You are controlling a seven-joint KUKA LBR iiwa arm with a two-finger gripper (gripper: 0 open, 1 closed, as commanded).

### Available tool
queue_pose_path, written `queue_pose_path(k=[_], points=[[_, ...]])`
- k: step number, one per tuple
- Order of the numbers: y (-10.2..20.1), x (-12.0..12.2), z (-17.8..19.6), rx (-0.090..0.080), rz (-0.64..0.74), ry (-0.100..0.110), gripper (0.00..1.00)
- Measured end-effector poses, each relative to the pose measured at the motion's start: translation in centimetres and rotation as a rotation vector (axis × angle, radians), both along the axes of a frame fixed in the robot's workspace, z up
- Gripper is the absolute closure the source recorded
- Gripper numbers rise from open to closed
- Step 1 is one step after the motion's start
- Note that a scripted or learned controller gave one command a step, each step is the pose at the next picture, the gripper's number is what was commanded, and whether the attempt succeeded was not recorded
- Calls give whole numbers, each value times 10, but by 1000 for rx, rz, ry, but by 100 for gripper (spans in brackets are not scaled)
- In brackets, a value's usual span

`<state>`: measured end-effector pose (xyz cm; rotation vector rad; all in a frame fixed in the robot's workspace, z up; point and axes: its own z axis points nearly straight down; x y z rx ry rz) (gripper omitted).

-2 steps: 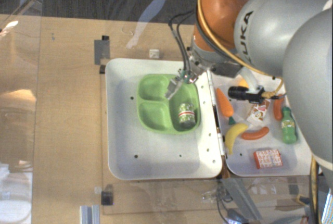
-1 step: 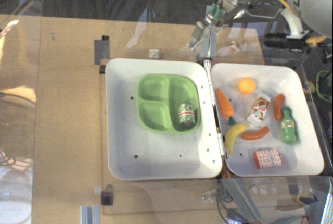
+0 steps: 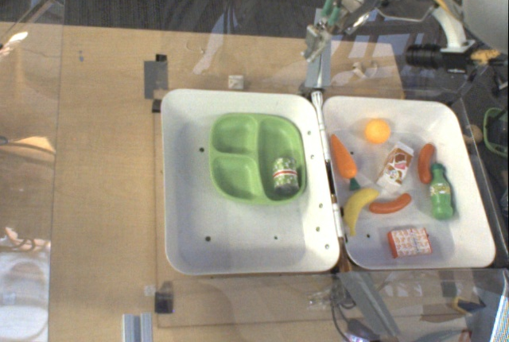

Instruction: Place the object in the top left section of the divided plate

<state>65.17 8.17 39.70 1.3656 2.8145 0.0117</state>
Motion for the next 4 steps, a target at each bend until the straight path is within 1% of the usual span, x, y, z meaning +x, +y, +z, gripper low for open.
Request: queue_pose_path(k=[1, 2, 3, 4], points=[[91, 7, -36, 1, 3, 10, 100], [119, -3, 38, 7, -813, 12, 100], [154, 16, -126, 3, -411, 15, 100], [120, 4, -176, 2, -38, 11, 100]])
